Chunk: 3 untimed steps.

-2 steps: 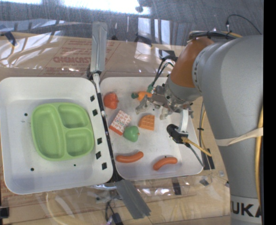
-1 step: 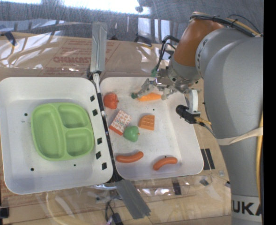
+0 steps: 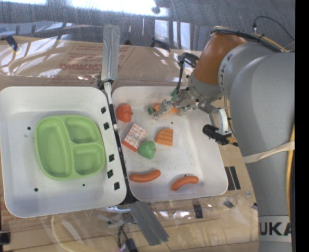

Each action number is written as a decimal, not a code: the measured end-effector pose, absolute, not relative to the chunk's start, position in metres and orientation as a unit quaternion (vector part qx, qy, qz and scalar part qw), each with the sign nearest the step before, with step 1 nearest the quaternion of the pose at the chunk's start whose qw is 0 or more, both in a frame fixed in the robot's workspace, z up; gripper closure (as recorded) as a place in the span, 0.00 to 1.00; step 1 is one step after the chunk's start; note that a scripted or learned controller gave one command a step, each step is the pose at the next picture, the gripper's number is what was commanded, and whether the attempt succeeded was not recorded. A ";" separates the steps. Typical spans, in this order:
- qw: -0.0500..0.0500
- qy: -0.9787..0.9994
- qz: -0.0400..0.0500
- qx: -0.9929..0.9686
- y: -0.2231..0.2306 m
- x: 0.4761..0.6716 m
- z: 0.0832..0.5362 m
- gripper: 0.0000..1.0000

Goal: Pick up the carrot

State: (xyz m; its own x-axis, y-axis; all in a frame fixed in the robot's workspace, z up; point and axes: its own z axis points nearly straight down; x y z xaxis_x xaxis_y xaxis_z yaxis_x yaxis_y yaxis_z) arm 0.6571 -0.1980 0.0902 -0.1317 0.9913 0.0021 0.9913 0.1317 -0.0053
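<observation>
So the gripper (image 3: 179,103) is down in the right bin (image 3: 213,164), up near the far wall, with the arm coming in from the right of the view. Honestly I can't tell if it's open or closed. It's a small cluster of metal bits at this angle and the business end blurs right into what's next to it.

What's next to it is the carrot (image 3: 161,109). It sits right at the gripper's tip, on the view's left side of it, so close that I can't say if they're touching or just barely apart. I also can't see it actually being held, so I wouldn't call this a grasp.

The bit that matters: the carrot looks like it lies roughly left-right across the view, maybe tilted a little. The green leafy end points away from the gripper, toward the divider between the bins, and the orange end is nearest the tool. So the gripper is lined up more or less along the carrot's length rather than straddling it. My guess is the next move has to shift a touch left over the body and close across the narrow width.

Further out, a tomato (image 3: 124,113) sits left of the carrot, near but clear of it. The waffle (image 3: 164,137) is below and well apart.
</observation>
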 end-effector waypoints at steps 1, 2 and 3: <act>0.004 -0.559 0.004 -0.829 -0.175 0.655 0.089 0.00; 0.001 -0.700 0.001 -0.715 -0.191 0.657 0.126 0.00; 0.002 -0.734 0.001 -0.679 -0.184 0.590 0.091 0.00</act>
State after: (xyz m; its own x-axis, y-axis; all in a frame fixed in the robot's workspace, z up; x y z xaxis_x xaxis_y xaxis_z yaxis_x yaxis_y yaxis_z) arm 0.5897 -0.1839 0.0909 -0.0772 0.9970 0.0008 0.9970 0.0772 -0.0039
